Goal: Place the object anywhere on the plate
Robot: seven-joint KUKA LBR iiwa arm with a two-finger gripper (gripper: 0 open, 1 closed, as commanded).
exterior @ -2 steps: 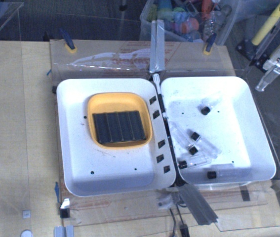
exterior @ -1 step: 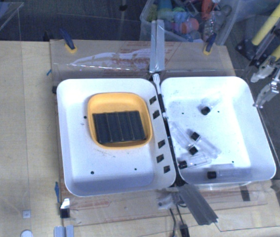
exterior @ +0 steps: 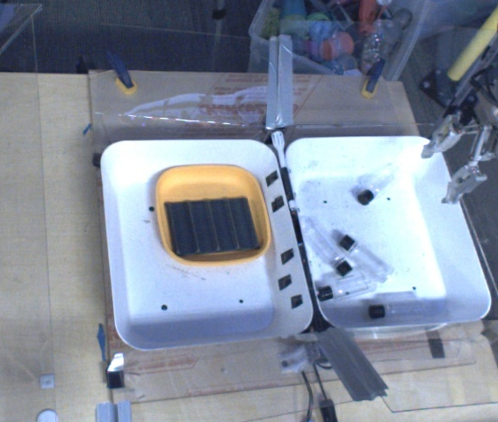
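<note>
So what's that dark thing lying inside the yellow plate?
A dark grey ribbed rectangular slab lies flat inside the yellow rounded plastic plate, covering most of its floor. The yellow rim shows all round; whatever is beneath the slab is hidden.

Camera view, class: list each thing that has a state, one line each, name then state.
Plate: yellow, lying in the left bin, a dark ridged block on it.
Dark block: flat on the plate.
Clear tubes: lying loose in the right bin, black caps on.
Gripper: at the right bin's far right edge, fingers apart, holding nothing.
</note>
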